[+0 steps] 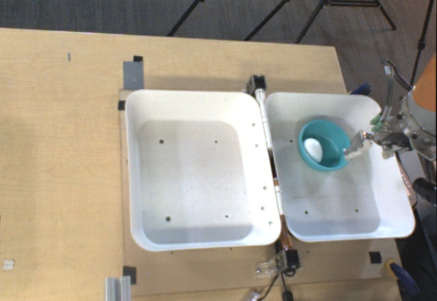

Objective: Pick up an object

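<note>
Now the gripper (pixel 356 147) is at the cup's (pixel 323 145) rim, and the hold looks thin.

One slim finger (pixel 355 149) touches the right edge of the teal cup, which lies tipped in the right bin (pixel 392 228) with its white inside facing up-left; whether the fingers are spread or closed, or truly pinch the rim, I cannot tell. Judging from this, a lift could fail: a curved wall may slide out of a shallow pinch, or the cup may roll left toward the wall beside the left bin (pixel 136 224).
</note>
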Controlling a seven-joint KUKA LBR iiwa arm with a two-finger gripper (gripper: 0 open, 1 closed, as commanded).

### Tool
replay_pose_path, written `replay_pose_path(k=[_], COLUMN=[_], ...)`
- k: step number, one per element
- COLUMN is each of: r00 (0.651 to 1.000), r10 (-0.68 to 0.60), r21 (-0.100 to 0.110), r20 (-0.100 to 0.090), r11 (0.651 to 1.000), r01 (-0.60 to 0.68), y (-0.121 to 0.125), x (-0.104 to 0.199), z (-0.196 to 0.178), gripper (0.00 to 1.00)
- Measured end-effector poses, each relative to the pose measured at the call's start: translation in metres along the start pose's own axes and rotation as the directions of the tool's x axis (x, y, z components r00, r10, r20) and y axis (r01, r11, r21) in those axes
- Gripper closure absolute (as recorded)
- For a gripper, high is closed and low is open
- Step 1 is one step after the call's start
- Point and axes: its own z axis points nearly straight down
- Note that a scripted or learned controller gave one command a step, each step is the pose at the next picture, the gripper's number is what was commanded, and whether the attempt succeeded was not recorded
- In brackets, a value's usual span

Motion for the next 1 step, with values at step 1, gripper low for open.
replay_pose_path(k=[1], r00=[1.0], r10=[0.003], r21=[-0.003], r20=[0.0], r11=[1.0], r01=[-0.003], y=[0.0497], x=[0.0575], z=[0.1294], gripper=[0.0])
